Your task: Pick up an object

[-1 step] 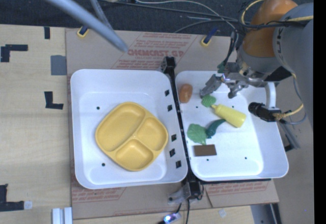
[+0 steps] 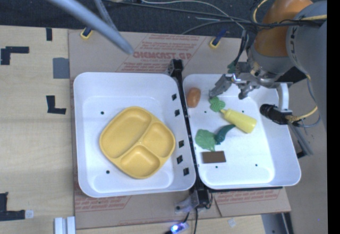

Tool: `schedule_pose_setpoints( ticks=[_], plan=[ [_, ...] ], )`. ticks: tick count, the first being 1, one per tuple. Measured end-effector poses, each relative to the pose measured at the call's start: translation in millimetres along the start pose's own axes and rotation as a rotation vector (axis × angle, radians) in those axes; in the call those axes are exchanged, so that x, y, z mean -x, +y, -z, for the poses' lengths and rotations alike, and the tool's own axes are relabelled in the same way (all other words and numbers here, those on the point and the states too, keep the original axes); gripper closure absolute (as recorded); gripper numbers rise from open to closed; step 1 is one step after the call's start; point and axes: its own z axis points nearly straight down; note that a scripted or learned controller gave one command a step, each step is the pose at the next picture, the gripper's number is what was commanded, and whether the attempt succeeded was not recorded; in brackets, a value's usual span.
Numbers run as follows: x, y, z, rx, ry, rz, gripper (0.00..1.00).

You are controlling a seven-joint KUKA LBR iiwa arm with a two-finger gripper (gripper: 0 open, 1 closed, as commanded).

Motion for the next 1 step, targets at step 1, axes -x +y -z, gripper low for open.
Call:
schedule_pose_setpoints(
  ticks=[1],
  plan=[
    [2.0,-1.5,-43.5,-0.003,-0.001,-0.001,0.00]
  ],
)
